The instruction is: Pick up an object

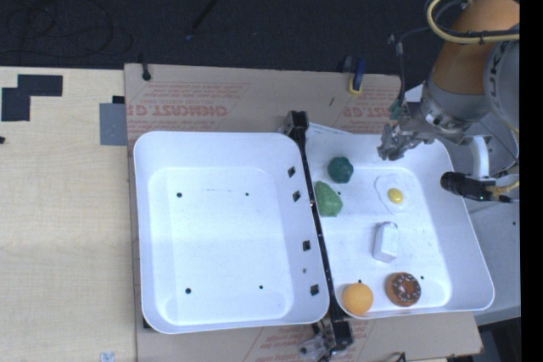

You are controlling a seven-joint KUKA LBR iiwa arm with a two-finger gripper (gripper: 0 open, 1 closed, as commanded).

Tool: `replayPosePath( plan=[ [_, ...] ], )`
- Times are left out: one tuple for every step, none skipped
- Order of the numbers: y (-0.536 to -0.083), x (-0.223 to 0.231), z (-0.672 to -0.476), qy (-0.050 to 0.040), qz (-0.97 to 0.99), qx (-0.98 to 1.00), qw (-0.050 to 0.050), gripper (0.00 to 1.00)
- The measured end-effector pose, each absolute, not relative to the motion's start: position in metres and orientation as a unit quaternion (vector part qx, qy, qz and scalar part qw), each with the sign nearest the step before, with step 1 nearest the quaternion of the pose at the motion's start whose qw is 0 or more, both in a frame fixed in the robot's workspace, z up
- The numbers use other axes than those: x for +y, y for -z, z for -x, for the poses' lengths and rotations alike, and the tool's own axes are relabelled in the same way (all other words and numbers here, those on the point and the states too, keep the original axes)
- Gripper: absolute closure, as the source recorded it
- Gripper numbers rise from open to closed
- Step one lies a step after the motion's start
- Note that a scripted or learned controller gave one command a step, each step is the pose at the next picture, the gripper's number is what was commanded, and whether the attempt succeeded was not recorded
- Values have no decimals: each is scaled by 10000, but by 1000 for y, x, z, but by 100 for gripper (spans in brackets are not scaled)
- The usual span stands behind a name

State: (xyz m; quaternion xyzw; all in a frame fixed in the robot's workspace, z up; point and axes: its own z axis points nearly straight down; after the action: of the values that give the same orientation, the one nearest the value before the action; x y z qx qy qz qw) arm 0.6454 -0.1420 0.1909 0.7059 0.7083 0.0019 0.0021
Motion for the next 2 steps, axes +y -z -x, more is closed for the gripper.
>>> replayPosePath(
  plan=[
    [-185, -143, -644, 7, -7062, 7080, -7, 0],
    [-233, -212, -576, 16, -7098, 7044, 5, 0]
  ],
)
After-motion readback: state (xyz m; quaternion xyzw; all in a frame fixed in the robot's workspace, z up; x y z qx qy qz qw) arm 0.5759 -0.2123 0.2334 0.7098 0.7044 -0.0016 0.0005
